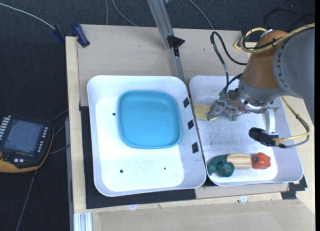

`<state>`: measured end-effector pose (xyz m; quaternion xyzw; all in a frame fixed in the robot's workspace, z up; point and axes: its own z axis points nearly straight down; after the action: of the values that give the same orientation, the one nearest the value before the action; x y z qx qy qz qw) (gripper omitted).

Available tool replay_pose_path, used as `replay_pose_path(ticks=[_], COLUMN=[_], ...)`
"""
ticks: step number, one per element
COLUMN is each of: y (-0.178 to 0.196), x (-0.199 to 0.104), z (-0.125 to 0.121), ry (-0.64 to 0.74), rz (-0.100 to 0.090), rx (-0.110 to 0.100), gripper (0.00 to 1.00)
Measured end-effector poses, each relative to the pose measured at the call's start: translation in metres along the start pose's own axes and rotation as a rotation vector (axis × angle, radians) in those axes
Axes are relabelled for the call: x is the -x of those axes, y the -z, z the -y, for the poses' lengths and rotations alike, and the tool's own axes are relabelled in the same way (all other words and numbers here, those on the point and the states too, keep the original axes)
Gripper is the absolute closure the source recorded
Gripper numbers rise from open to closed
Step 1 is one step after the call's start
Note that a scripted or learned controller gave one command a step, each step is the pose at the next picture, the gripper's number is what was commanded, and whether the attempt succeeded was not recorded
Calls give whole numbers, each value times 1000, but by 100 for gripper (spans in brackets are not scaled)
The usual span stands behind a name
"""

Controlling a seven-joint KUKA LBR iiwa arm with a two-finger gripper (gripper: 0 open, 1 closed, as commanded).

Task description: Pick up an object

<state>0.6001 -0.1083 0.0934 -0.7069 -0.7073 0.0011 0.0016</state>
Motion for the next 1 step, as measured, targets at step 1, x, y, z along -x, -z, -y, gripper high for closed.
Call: replay_pose_path(ticks=[1], y=[13], x=[0], z=[-1], ry=[0], rz=[0], rx=[6], gripper=[100])
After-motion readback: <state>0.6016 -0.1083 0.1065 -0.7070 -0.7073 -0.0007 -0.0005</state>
